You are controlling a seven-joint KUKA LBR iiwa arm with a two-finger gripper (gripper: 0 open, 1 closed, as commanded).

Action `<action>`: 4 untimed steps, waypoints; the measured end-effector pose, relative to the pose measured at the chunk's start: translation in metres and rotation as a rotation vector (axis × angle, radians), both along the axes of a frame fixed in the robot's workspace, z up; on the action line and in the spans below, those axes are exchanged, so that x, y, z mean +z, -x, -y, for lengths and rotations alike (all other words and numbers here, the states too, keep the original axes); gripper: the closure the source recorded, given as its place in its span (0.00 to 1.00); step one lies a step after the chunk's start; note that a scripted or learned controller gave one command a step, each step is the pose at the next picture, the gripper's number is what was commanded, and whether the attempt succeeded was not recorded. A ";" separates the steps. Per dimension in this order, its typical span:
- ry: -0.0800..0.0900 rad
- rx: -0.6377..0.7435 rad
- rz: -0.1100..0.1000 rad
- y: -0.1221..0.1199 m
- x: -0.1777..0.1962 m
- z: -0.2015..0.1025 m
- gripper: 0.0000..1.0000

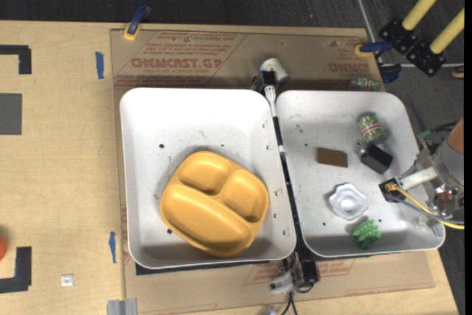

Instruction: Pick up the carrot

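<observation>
Wooden counter (pixel 59 158): approach step, by my judgement
Pincer (pixel 442 197) at right bin (pixel 317 122) edge, state unreadable; next, locate the carrot among items to its left

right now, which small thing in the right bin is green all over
The leafy lump by the near wall; the can is green with white.

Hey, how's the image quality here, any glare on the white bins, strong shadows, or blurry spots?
Camera view: soft, even light, with only a mild sheen and no harsh glare on the left bin or right bin. Camera view: a faint shadow hugs the left side of the yellow loaf. Camera view: small items look fairly sharp, but the label on the can is too small to read.
</observation>
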State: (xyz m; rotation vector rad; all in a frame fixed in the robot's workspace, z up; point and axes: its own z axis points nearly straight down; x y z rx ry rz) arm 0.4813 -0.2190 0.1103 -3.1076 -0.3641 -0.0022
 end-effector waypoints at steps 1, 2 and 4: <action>0.007 0.001 0.000 0.000 0.010 0.002 1.00; -0.006 0.219 0.001 0.000 -0.025 -0.002 1.00; 0.009 -0.021 -0.004 0.002 0.085 -0.072 1.00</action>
